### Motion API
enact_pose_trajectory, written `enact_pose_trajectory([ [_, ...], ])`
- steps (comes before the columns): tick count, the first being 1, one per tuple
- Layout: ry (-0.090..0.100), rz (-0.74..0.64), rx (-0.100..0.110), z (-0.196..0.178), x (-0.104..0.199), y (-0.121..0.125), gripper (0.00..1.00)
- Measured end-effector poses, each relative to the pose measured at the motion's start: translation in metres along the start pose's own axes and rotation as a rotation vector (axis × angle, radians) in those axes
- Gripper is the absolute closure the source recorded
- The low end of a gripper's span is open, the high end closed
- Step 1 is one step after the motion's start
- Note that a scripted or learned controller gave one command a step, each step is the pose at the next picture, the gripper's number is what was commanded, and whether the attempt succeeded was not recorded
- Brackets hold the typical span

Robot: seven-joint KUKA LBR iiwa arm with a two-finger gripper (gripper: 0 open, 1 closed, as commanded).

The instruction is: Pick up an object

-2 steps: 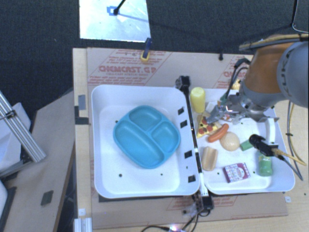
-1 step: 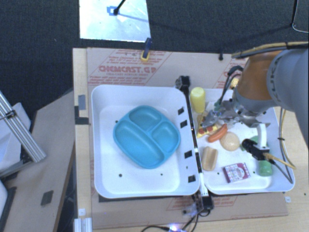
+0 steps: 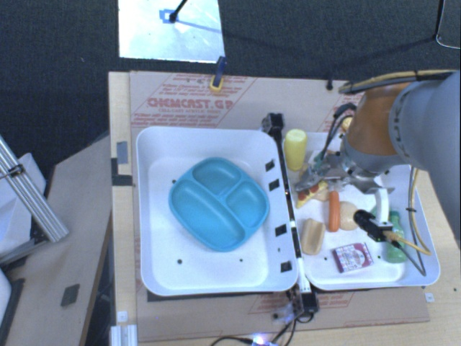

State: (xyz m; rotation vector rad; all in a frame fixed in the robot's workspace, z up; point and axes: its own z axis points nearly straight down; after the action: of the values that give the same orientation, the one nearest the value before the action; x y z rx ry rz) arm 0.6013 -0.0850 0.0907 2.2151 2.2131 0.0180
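While the gripper (image 3: 315,181) is hanging low in the right bin (image 3: 425,265), over a small red-and-yellow piece (image 3: 308,193) by the divider, I cannot tell how it is set. Just right of the gripper, a smooth orange carrot (image 3: 334,211) is lying with its long axis running toward the bin's near wall. Left of the carrot are sitting a tan bread-like wedge (image 3: 312,236) and, farther back, a yellow cylinder (image 3: 295,148); a flat red packet (image 3: 352,256) is lying nearer.

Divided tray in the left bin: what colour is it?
Light blue, seen plainly in the camera view: the divided tray lies in the left bin.
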Motion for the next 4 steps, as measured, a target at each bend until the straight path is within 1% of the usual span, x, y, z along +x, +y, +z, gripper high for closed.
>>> enact_pose_trajectory([
  [1,-0.001,0.000,0.010,-0.006,0.000,-0.003,1.00],
  [2,-0.002,-0.004,0.010,-0.050,-0.001,0.001,1.00],
  [3,-0.002,-0.001,0.009,-0.107,-0.009,-0.004,1.00],
  [4,-0.001,-0.005,0.011,-0.136,-0.008,-0.002,1.00],
])
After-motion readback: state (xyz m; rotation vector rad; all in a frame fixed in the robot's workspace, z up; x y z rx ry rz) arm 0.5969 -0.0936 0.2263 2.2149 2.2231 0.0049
